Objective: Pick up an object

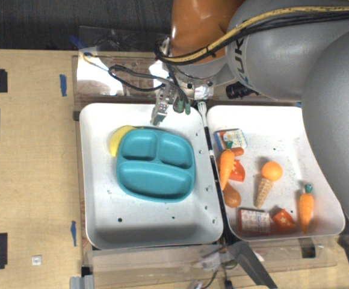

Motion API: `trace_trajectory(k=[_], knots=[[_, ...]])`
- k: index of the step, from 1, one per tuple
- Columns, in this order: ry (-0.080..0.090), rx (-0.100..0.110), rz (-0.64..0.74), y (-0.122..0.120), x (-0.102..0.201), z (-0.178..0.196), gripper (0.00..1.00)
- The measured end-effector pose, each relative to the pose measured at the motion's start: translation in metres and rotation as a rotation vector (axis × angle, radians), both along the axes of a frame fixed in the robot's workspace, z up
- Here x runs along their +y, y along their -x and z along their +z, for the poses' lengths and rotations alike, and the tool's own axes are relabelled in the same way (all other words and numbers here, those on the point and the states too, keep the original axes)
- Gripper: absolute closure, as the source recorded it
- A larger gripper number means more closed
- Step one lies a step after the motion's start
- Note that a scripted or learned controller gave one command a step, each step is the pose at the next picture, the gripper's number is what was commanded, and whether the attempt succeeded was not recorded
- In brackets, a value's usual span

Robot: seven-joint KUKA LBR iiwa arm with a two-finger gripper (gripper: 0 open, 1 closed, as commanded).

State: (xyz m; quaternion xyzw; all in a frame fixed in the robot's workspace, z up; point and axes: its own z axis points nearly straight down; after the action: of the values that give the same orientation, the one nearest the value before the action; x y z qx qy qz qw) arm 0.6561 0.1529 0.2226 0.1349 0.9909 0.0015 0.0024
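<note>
My gripper (169, 110) hangs over the far edge of the left bin (96, 179), open, with nothing between its fingers. Just in front of it a teal divided tray (156, 164) lies flat in that bin. A yellow object (118, 139) pokes out from under the tray's far left corner, mostly hidden. The right bin (319, 161) holds a small printed carton (230, 139), an orange carrot (225, 164), a red piece (237, 173), a brown lump (231, 196), an ice cream cone toy (268, 182), a second carrot (306, 205), a can (254, 220) and a red fruit (284, 220).
The arm's grey bulk (319, 53) covers the upper right and overhangs the right bin's far side. A ridge (213, 179) divides the two bins. Cables (132, 77) trail behind the left bin. The wooden bench (27, 161) stretches off to the left.
</note>
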Motion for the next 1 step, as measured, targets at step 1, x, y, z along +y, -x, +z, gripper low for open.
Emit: trace_trajectory(k=[1], knots=[[-0.002,-0.014,0.001,-0.0026,0.0006,0.0154,1.00]])
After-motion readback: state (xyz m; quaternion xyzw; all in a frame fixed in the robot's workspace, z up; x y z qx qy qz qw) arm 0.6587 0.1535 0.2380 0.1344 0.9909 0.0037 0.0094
